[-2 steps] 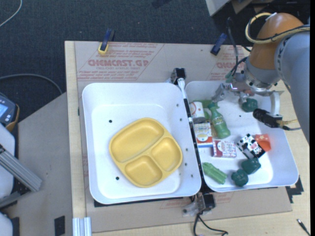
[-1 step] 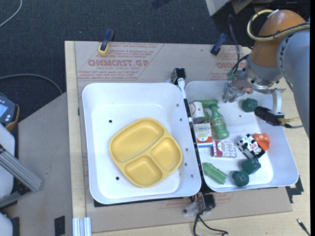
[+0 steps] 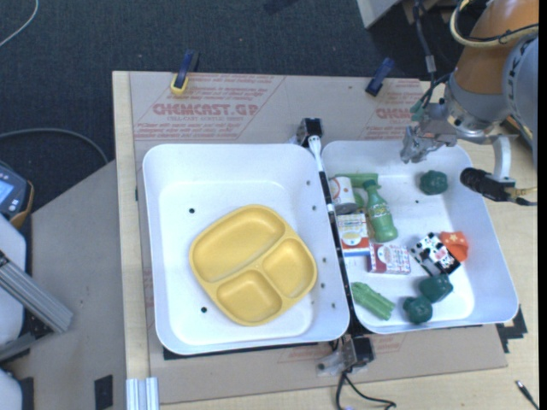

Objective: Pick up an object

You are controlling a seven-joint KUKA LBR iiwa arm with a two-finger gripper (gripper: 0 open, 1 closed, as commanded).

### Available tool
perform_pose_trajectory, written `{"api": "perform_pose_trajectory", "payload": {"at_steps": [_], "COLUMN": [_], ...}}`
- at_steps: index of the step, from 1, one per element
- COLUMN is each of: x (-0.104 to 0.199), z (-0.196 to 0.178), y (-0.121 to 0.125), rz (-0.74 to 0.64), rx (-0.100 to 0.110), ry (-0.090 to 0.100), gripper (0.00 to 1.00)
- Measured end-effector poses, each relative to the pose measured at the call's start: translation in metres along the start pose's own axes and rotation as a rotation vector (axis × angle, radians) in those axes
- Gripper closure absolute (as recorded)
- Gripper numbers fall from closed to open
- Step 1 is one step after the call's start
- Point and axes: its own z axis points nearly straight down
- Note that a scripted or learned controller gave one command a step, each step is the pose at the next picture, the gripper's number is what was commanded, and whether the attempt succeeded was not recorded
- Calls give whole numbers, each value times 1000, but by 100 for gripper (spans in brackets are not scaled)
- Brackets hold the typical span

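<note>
Bottle [image 3: 377, 205], green with a spray-type head, lies flat in the right bin [image 3: 487, 229], near that bin's left wall; its long axis runs from upper left to lower right, head toward the far edge and base toward the near one. Just left of it sit a small box [image 3: 352, 229] with a red and white label and, nearer the bench front, a flat red and white carton [image 3: 390, 258]; the print on both is too small to read. A black and white cow-patterned toy [image 3: 434, 253] with an orange piece beside it lies to the right, a dark green lump [image 3: 433, 182] sits near the far wall, and more green items [image 3: 419, 307] rest at the near edge. The left bin [image 3: 171, 178] holds a yellow divided tray [image 3: 253, 263]. The board [image 3: 214, 109] under the bins reads "CHEMCAST GP" in red. The gripper [image 3: 420, 143] hangs over the right bin's far rim, apart from every object, nothing seen between its fingers; whether it is spread or closed I cannot tell.
</note>
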Motion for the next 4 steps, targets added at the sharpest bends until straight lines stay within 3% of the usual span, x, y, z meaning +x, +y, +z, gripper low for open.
{"api": "perform_pose_trajectory", "payload": {"at_steps": [1, 2, 4], "x": [7, 7, 76], "z": [-61, -71, -76], "y": [7, 8, -56], "rz": [-1, 0, -2], "rx": [-2, 3, 12], "ry": [0, 1, 4], "gripper": [100, 100, 100]}}
